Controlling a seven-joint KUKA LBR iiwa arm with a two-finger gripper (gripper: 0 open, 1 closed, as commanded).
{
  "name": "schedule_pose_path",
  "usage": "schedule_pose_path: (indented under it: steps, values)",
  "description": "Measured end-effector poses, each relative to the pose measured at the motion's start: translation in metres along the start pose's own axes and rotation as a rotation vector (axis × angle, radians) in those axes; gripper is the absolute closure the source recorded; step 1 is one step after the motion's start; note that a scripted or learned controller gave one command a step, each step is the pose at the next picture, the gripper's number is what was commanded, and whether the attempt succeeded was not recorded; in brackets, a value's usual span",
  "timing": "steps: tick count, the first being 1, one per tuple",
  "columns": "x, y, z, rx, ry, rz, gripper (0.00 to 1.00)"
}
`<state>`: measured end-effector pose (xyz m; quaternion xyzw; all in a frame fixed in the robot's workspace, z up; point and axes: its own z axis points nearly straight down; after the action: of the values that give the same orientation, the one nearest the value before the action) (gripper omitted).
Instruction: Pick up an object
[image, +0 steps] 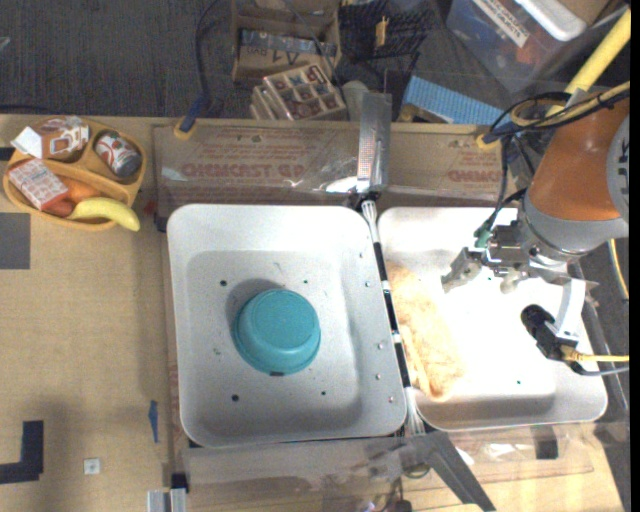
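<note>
A teal bowl (278, 330) lies upside down in the middle of the left bin (200, 250). A pale tan, crumpled cloth-like object (425, 330) stretches along the left wall of the right bin (570, 400). My gripper (484, 274) hangs over the upper middle of the right bin, to the right of the tan object's upper end. It is open, its fingers (458, 274) spread apart with nothing between them.
A black connector with a yellow cable (548, 332) dangles from the arm over the right bin. A yellow tray with a banana and toy food (70, 175) sits at the far left. Cardboard (270, 160) lines the back of the bins.
</note>
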<state>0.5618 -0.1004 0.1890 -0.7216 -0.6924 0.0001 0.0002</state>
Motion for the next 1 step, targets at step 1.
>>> schedule_pose_path:
  steps: [1]
  values:
    - [0.0011,-0.0693,0.0880,-0.001,0.001,-0.178,0.00]
